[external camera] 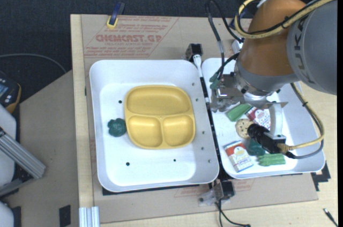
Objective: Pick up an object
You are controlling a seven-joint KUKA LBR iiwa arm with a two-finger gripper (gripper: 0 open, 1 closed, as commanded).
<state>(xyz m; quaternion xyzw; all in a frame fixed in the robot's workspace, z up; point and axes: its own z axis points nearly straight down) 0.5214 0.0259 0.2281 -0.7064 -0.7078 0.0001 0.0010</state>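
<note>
A tray [159, 115] lies in the left bin [104, 159], a small toy [116, 126] just left of it. Small items [252, 137] crowd the right bin [306, 118], under the arm [278, 43].

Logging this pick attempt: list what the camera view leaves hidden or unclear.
- Gripper: tucked under the orange wrist band; finger state unreadable.
- Right bin: its upper part is covered by the arm, so anything lying there is hidden.
- Green piece by the gripper: partly covered, shape unclear.
- Small carton: print too small to read.
- Dark green lump in the left bin: too small to identify.
</note>
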